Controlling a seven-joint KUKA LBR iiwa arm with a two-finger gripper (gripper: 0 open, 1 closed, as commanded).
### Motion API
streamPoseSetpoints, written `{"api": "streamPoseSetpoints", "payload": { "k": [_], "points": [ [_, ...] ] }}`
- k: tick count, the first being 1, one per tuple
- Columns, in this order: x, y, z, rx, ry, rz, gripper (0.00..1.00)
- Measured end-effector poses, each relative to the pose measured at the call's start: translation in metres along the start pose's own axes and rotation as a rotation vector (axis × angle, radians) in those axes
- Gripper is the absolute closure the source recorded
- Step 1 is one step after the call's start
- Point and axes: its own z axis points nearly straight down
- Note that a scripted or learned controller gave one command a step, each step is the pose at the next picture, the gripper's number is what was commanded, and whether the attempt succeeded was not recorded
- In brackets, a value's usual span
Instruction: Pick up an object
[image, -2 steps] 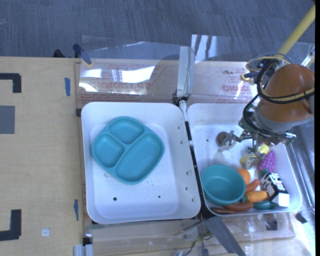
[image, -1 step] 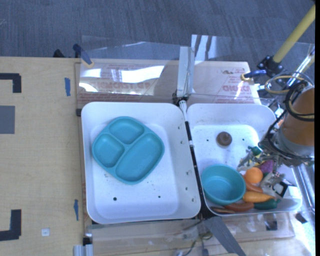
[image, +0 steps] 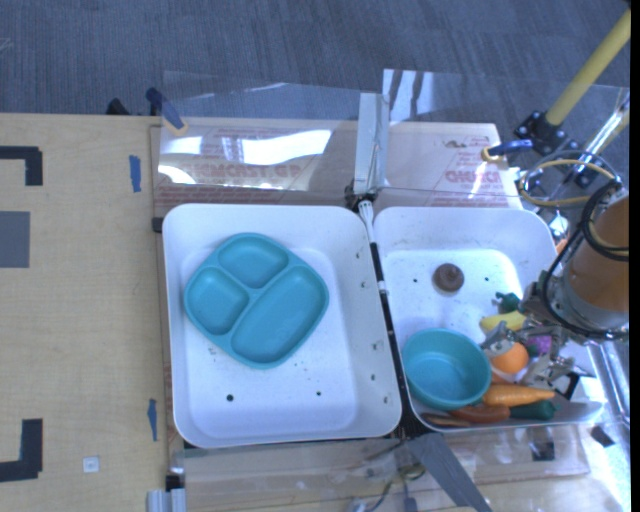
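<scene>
The pincer (image: 535, 350) hangs over toy food (image: 512, 358) crowded beside a teal bowl (image: 445, 367) in the right bin (image: 470, 235). Its state cannot be told. A clean pick likely means singling out one piece.

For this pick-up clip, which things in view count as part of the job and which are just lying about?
Part of the job: tool; pile of toy food in the right bin; teal bowl; brown disc.

Just lying about: teal divided plate in the left bin; wooden bench.
</scene>
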Motion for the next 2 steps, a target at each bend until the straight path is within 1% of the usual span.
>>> {"api": "streamPoseSetpoints", "payload": {
  "k": [1,2],
  "points": [
    [-0.0315,0.0451,0.0021,0.0,0.031,-0.285,0.0],
    [-0.0367,0.0466,0.0016,0.003,0.04,-0.293,0.0]
  ]
}}
